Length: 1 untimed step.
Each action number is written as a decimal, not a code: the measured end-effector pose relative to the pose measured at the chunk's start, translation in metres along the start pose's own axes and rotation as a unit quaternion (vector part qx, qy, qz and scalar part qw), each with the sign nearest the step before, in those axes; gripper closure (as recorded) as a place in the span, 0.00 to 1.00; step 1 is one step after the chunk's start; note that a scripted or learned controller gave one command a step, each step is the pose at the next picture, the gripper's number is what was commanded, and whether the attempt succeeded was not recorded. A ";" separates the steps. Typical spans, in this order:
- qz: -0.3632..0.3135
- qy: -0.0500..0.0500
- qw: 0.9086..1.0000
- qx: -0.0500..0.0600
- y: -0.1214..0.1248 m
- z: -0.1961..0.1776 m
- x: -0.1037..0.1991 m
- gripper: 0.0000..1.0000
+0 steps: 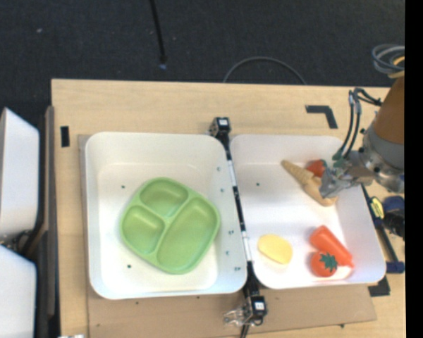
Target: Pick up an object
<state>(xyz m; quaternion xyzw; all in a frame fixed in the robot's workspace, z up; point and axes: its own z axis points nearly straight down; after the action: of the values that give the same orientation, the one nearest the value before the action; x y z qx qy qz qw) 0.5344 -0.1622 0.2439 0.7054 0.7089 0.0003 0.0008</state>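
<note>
Overhead, a grey arm (388, 129) with an orange band reached in from the right over a wooden bench (162, 94) that bore two shallow white bins side by side. Its gripper (333, 183) hung low over the far right part of the right bin (268, 160), just above the thick end of a tan cone-shaped toy (307, 179) that lay slanted there, its thin tip pointing far and left. Whether the gripper stood apart or together, or had clamped on anything, could not be told from this angle, since its dark metal body hid the tips. A small red piece (315, 167) sat just beside the cone on its far side, close against the gripper. Nearer the camera in the same bin, an orange carrot (330, 243) lay at a slant by the right wall, and a red strawberry (324, 264) with a green cap rested touching its near end. A pale yellow lemon (275, 248) lay to their left, apart from both, near the divide between the bins. The left bin (106, 160) held a green tray (170, 224) with three compartments, set at an angle in the middle of its floor. Black clips (220, 126) marked the seam between the bins at its far and near ends, and cables (352, 129) trailed down beside the arm at the bench's right edge.
</note>
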 end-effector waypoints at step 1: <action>0.001 0.000 1.000 -0.001 -0.007 -0.007 0.046 1.00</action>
<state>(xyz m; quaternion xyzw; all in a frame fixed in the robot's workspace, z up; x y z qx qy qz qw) 0.5269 -0.1162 0.2507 0.7061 0.7082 0.0010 0.0010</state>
